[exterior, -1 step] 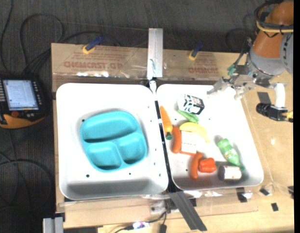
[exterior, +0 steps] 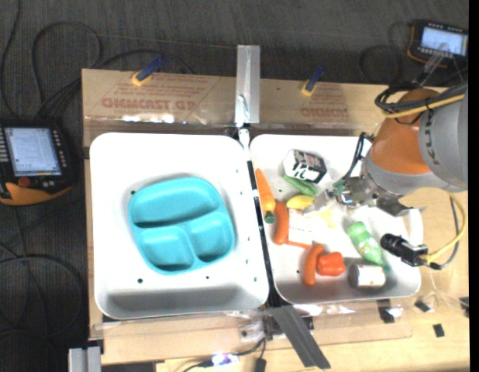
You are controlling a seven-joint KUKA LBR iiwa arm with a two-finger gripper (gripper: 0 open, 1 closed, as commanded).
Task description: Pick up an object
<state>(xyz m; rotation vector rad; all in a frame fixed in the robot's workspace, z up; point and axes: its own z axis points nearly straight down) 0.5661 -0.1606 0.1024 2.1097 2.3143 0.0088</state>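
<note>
Nearest, at the right bin's (exterior: 259, 208) near edge, lie a red pepper (exterior: 330, 264), an orange carrot (exterior: 310, 266) and a small can (exterior: 367, 276), none lifted yet. The pincer (exterior: 340, 194) hangs low among the toys beside a yellow lemon (exterior: 300, 202) and green bottle (exterior: 364, 241); I cannot tell its state. The far cardboard (exterior: 170, 99) bears faint red lettering, unreadable.

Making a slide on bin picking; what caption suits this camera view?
KUKA arm reaches over the right bin of toy food; a blue tray sits in the left bin.
</note>
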